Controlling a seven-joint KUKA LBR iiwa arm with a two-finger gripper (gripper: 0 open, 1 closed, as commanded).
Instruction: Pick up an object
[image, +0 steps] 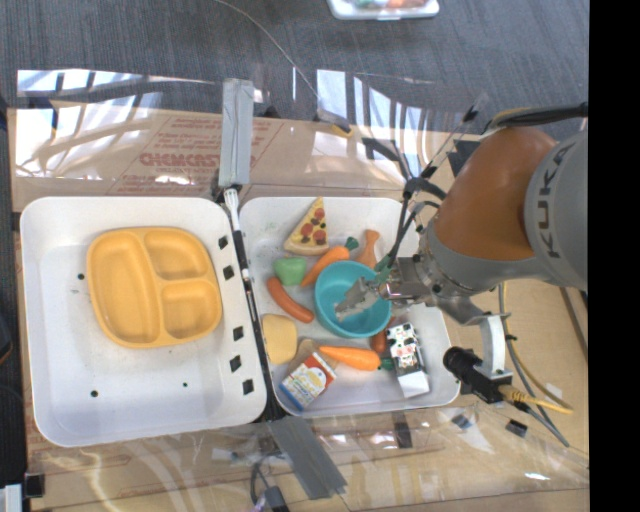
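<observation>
Nearest the camera, along the front wall of the right bin (440, 398), lie a small carton with a red and blue label (307, 381), an orange carrot (350, 356) and a cow-patterned milk carton (405, 352) — pushed close together, the carrot nearly touching both, so none of them offers much free room around it. A pale yellow wedge (280, 337) sits just beside the divider.

A little farther in, the teal bowl (345, 293) occupies the middle of the bin, and the gripper (352, 297) hangs over its hollow, reaching in from the right. The metal fingers point down and left into the bowl; whether they stand apart or together cannot be made out at this slant, and nothing is seen between them. The bowl seems the likely target, since its rim stands proud of the clutter. An orange sausage-like piece (289, 299) lies against its left side, a green piece (291, 270) and a second carrot (325, 265) just behind.

Farther back rest a drumstick (368, 246) and a pizza slice (309, 228) near the rear wall.

In the left bin (50, 400) sits a yellow divided plate (155, 285) alone — plausibly where a picked item would go.
</observation>
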